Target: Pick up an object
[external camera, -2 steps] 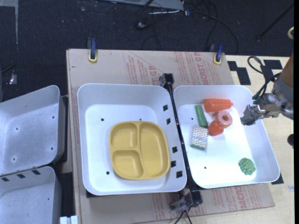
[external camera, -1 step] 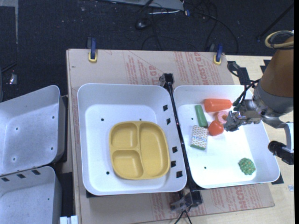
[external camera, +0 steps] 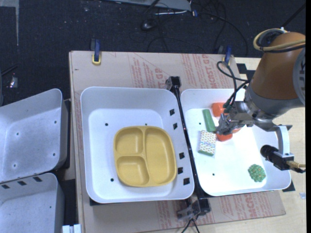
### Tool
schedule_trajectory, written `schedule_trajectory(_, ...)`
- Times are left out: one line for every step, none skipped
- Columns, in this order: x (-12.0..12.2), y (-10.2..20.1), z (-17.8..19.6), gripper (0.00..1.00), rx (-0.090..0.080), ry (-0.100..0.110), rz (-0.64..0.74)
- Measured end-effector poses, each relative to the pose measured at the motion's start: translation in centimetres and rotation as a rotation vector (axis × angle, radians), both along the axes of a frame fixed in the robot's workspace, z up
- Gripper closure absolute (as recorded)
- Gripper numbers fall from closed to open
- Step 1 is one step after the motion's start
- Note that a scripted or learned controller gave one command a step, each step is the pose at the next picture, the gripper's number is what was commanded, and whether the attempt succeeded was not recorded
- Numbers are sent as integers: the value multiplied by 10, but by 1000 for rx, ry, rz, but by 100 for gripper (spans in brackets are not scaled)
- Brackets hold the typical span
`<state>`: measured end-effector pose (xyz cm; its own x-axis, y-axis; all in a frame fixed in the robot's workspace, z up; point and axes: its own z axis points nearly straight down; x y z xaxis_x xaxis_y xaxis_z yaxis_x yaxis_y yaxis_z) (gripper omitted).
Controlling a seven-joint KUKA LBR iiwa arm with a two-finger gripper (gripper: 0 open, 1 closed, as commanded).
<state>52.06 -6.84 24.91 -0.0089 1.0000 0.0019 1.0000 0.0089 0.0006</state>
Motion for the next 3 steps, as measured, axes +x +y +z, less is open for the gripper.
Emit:
schedule_trajectory(-9,55,-14,100,1,3,-1)
schedule_trajectory(-18,102,-13,100,0,2,-1)
schedule_trajectory(-24,162,-21,100,0,4,0)
